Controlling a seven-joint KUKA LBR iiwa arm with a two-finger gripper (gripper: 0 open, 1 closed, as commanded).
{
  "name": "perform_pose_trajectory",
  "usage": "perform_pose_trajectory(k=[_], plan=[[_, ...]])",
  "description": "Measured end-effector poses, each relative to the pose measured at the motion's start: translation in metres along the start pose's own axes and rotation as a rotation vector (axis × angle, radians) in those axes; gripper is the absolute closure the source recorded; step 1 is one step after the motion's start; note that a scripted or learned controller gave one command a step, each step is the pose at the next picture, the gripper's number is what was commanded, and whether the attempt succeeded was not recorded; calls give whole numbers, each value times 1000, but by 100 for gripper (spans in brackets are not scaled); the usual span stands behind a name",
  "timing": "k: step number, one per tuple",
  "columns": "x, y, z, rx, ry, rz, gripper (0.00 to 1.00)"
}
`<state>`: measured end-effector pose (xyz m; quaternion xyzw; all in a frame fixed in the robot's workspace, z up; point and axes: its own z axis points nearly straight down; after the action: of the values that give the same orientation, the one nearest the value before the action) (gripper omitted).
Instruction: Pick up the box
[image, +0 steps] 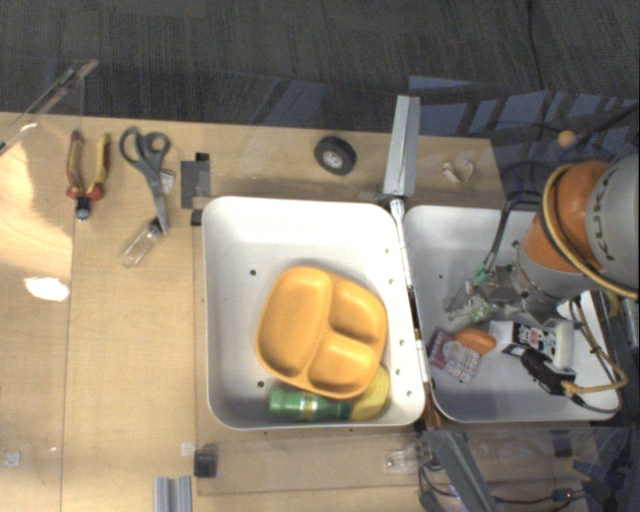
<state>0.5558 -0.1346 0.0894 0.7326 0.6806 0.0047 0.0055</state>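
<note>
A small flat box (452, 358) with a pink and grey printed face lies in the right bin (440, 240), near its front left corner. An orange oblong piece (477, 341) rests against the box's upper right edge. My gripper (484, 298) hangs low over the right bin, just behind and slightly right of the box, with nothing visibly between its fingers. The grey arm with its orange band (570, 215) comes in from the right and covers that side of the bin.
The left bin (230, 300) holds a yellow divided plate (322, 328), tilted over a green bottle (305, 404) and a yellow-green object (372, 398). On the bench behind lie pliers (85, 170), scissors (150, 165) and a tape roll (335, 154). A metal divider (403, 150) stands between the bins.
</note>
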Motion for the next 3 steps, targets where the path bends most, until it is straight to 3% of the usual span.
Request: perform_pose_trajectory(k=[1, 2, 3], plan=[[50, 39, 1, 1, -3, -202, 0], [50, 39, 1, 1, -3, -202, 0], [50, 97, 2, 7, -5, -472, 0]])
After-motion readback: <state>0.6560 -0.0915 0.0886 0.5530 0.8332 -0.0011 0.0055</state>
